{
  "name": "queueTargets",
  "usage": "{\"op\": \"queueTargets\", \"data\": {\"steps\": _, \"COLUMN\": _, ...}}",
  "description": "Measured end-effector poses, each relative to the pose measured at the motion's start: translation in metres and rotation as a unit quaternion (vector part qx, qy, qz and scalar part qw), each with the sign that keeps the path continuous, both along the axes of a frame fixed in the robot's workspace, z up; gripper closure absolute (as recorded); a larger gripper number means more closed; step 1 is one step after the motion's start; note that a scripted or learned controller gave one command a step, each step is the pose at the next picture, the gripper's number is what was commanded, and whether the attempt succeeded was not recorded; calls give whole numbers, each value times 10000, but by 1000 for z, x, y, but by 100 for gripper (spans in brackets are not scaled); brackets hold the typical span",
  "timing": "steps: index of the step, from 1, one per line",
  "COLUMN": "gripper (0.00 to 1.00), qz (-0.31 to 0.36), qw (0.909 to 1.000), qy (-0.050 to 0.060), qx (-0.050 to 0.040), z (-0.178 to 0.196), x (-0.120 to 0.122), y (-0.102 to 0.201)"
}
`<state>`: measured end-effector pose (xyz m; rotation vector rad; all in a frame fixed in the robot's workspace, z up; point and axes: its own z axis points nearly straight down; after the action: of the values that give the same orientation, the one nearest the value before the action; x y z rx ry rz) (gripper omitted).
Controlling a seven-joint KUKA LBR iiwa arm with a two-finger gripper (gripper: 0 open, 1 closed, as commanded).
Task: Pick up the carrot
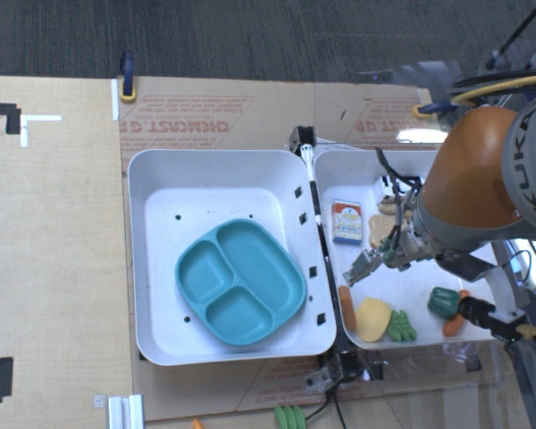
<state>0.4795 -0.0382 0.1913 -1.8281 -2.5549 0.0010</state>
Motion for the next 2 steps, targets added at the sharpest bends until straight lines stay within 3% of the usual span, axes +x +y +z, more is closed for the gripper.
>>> {"op": "queueTargets", "data": {"steps": 1, "gripper": 0, "qz": 1061, "qw": 9944, "qy": 8, "qx": 1, "z": 0, "x": -1, "y": -25}}
{"op": "queueTargets", "data": {"steps": 2, "gripper": 0, "qz": 1558, "qw": 9878, "qy": 0, "qx": 2, "z": -79, "x": -1, "y": -64}}
